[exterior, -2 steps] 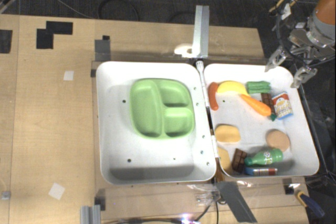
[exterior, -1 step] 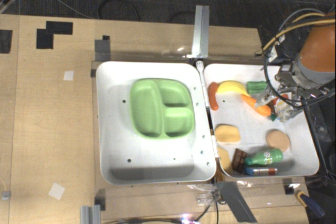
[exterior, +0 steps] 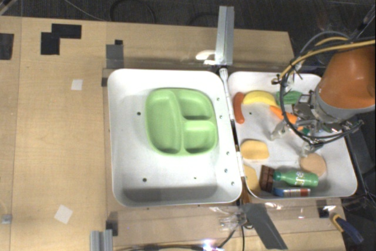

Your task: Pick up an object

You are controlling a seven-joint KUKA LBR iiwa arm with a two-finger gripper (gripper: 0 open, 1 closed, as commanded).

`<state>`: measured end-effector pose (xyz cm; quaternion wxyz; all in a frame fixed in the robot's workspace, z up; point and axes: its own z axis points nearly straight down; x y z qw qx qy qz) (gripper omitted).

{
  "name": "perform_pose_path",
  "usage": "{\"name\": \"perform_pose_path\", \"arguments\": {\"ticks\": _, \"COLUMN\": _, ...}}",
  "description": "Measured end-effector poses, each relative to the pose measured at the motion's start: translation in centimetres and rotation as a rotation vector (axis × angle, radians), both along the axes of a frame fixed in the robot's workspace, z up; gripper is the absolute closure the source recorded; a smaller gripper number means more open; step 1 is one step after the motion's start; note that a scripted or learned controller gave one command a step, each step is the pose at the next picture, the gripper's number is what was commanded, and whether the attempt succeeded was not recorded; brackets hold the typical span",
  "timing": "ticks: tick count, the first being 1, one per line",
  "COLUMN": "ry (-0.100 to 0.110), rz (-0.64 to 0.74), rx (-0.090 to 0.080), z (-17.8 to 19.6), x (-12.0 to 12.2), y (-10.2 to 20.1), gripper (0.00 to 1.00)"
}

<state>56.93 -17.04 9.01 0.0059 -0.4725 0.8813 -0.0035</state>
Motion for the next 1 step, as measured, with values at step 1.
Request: {"name": "perform_pose_path", "arguments": {"ticks": 1, "ry": -0.006, "rz": 0.069, "rx": 0.001, "z": 0.13, "x": -3.39, "y": 6.77, "gripper": 0.00}}
